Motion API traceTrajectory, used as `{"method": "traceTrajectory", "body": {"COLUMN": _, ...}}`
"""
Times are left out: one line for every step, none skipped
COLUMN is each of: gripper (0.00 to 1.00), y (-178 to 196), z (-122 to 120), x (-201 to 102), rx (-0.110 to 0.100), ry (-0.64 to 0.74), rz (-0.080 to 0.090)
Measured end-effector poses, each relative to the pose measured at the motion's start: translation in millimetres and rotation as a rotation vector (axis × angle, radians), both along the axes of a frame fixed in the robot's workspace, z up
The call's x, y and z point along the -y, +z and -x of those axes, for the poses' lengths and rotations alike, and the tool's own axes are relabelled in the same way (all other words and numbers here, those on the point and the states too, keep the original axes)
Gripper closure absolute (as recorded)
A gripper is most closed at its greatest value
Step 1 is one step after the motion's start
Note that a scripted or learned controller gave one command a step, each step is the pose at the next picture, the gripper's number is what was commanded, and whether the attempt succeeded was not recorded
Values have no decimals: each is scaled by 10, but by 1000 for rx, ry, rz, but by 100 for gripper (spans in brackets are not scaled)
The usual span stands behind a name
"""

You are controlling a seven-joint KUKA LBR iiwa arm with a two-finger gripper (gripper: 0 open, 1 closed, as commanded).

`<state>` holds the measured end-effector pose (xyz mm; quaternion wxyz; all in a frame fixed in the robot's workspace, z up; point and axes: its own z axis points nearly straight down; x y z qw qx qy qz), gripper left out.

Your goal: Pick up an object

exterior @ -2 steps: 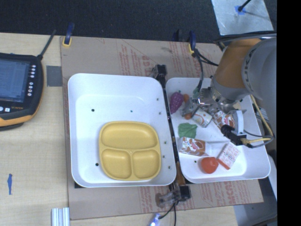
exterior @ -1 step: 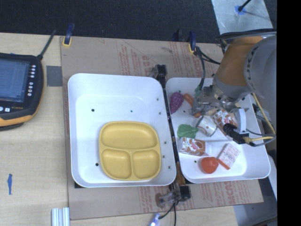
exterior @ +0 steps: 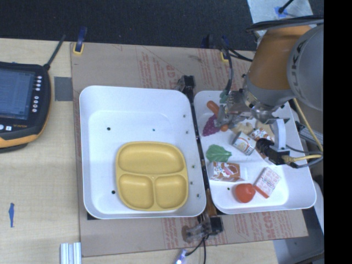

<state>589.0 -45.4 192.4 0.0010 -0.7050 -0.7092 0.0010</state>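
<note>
Two shallow white bins sit side by side on a sheet of brown cardboard (exterior: 137,65) laid over the wooden bench; the left bin (exterior: 96,125) holds a yellow three-compartment tray (exterior: 152,176) lying flat toward its near side. The right bin (exterior: 300,194) holds a scatter of small toy groceries; a red tomato (exterior: 245,192) lies near the front rim, just beside a small red-and-white carton (exterior: 268,182); a flat printed packet (exterior: 225,171) rests to the tomato's left, with a green leafy piece (exterior: 218,153) touching its upper edge; a purple piece (exterior: 211,126) lies further back by the inner wall, next to an orange carrot-like piece (exterior: 214,109); a small grey can (exterior: 242,144) lies tilted near the middle. The arm (exterior: 280,59) reaches in from the right, and its gripper (exterior: 230,113) is down among the items at the back of the right bin, close to the purple and orange pieces; whether it is open, closed or gripping anything cannot be told from here. A teach pendant (exterior: 22,103) lies on the bench at far left.
</note>
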Motion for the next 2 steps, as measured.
{"method": "traceTrajectory", "body": {"gripper": 100, "y": 654, "z": 115, "x": -568, "rx": 1, "ry": -1, "rz": -1}}
{"method": "traceTrajectory", "body": {"gripper": 100, "y": 500, "z": 520, "x": -1116, "rx": -2, "ry": 1, "rz": 2}}
